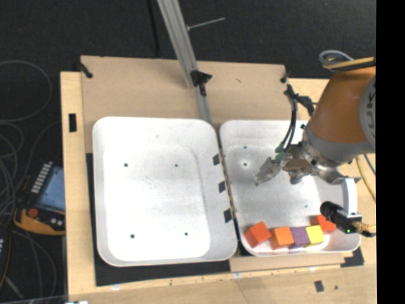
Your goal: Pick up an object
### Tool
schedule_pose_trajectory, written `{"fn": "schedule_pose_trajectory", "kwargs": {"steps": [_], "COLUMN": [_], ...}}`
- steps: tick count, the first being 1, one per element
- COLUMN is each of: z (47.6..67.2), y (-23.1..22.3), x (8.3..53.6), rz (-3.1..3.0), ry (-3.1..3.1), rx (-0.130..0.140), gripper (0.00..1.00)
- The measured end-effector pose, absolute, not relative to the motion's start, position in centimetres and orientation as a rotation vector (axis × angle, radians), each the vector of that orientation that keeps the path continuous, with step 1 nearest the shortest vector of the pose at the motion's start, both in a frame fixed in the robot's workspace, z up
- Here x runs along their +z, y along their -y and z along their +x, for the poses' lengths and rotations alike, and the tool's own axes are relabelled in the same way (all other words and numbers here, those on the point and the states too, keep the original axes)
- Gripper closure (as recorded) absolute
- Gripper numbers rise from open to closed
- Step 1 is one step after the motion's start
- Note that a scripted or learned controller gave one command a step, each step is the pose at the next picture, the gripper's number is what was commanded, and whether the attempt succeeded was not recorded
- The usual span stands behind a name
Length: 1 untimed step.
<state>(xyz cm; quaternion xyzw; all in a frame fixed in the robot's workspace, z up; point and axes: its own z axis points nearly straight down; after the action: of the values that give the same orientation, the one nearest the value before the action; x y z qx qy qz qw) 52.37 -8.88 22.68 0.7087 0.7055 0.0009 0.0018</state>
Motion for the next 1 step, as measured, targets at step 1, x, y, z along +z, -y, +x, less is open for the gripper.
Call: {"fn": "schedule_pose_trajectory", "kwargs": {"steps": [1], "z": [51.63], "y": [5.37], "x": [27.87], "rz": [2.211], "ry": [-2.225], "rx": [0.008], "gripper": [0.00]}}
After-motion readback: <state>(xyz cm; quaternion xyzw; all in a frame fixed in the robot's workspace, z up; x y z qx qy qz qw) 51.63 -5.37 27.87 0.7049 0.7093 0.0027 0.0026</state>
